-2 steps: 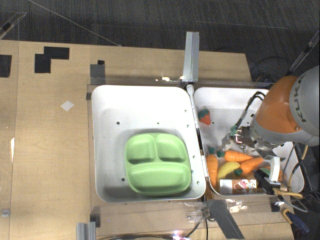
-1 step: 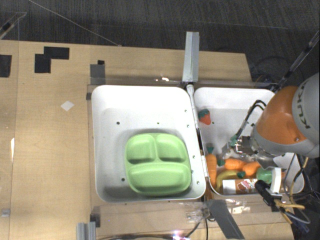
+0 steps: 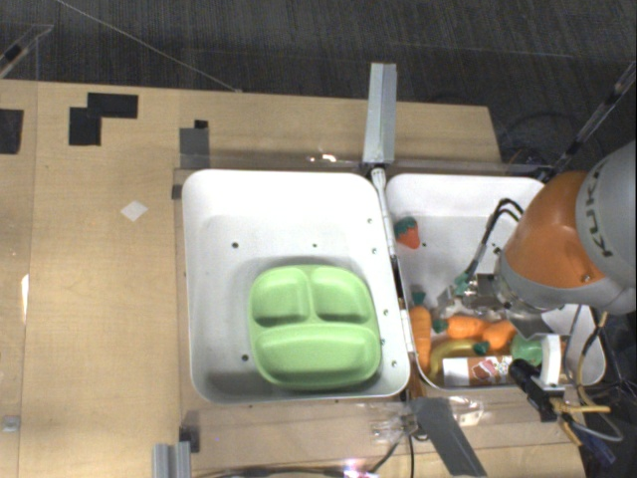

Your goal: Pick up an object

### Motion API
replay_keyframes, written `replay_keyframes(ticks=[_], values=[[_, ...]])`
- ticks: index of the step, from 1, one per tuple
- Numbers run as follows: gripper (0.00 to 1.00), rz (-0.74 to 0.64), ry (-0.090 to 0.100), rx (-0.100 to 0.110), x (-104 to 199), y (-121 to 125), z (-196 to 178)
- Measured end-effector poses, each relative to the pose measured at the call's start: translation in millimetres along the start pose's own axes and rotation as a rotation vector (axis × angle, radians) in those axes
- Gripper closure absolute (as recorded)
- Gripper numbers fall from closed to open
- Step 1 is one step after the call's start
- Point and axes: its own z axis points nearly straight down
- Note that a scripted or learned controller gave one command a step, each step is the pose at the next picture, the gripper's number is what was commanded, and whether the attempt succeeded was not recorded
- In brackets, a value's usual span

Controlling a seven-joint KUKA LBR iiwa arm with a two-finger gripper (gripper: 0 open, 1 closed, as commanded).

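Observation:
The right bin (image 3: 448,207) holds a pile of small things at its near end: an orange carrot-like piece (image 3: 421,332), another orange piece (image 3: 464,327), a yellow banana-like piece (image 3: 456,349), a white bottle with a red label (image 3: 476,369) and a green item (image 3: 530,350). A small red strawberry-like toy (image 3: 407,232) lies apart near the bin's left wall. My gripper (image 3: 476,295) hangs low over the pile, just above the orange pieces, with the orange-banded wrist (image 3: 552,242) behind it.
The left bin (image 3: 214,227) carries a green three-compartment plate (image 3: 314,325). A metal post (image 3: 380,113) stands behind the divider between the bins. Cables (image 3: 587,406) trail at the right of the bench.

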Motion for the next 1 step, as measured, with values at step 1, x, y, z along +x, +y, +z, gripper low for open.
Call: replay_keyframes(ticks=[1], values=[[0.0,-0.099,0.008,0.024,10.1,-5.9,-49.0]])
